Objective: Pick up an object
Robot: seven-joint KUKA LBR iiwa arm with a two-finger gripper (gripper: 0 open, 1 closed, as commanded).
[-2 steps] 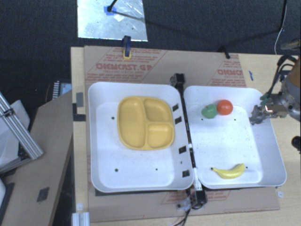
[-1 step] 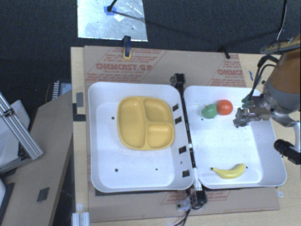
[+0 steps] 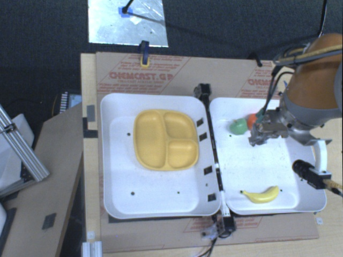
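Note:
In the right bin (image 3: 278, 167), a green round object (image 3: 238, 126) lies near the back left, with a small orange-red object (image 3: 251, 120) touching its right side. A yellow banana (image 3: 261, 195) lies near the bin's front edge. My gripper (image 3: 257, 137) hangs over the bin just right of the green and orange-red objects, its fingers pointing down beside them. The view does not show whether anything sits between the fingers. The arm's orange band (image 3: 316, 71) rises behind it at the right.
The left bin (image 3: 118, 159) holds a yellow divided plate (image 3: 164, 139) in its middle. A black divider strip (image 3: 210, 149) runs between the two bins. Bare white floor lies in the middle of the right bin.

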